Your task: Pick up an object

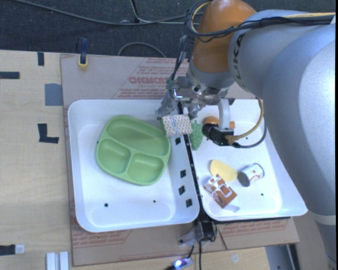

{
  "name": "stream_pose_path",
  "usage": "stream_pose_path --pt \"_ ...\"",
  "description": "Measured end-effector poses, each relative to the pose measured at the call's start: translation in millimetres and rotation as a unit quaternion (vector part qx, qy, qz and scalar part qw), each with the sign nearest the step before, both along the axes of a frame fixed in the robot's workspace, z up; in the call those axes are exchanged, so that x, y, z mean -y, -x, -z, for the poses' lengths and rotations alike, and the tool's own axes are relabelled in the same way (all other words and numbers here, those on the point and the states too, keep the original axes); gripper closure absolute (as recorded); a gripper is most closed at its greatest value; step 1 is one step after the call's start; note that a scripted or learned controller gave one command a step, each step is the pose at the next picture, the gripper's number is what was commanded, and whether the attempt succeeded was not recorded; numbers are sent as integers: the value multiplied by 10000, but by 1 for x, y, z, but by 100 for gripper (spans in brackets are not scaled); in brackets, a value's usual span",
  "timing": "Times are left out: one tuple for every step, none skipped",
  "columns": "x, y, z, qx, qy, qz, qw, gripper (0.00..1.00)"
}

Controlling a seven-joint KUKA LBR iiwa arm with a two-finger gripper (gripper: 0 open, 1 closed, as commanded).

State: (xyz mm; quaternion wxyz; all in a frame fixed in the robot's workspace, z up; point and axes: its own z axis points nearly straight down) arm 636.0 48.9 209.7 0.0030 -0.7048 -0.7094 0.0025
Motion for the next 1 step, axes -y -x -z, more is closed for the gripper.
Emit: stream_pose_path --pt "-50 10 -10 11 -1 -3 10000 100"
